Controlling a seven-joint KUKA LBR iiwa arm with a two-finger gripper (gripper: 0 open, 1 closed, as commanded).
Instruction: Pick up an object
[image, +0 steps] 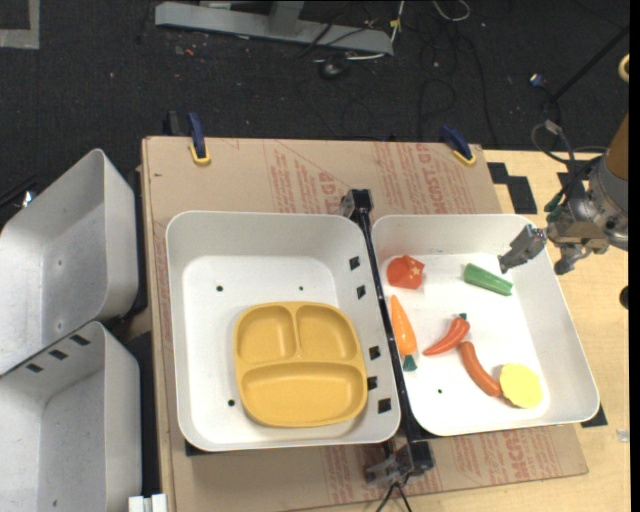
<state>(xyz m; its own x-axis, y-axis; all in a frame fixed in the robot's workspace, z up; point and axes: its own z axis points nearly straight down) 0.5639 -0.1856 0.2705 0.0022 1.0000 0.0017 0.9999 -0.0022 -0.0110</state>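
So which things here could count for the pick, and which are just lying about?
For the pick:
gripper
green piece
tomato
carrot
chili
sausage
yellow disc
right bin

Lying about:
yellow tray
left bin
blue clamps

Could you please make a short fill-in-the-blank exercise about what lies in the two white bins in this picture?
1. The divided plate in the left bin is ____ in colour.
2. The carrot lies in the ____ bin.
3. The item nearest the gripper is the ____ vegetable.
4. The yellow disc touches one end of the ____.

Missing words: yellow; right; green; sausage
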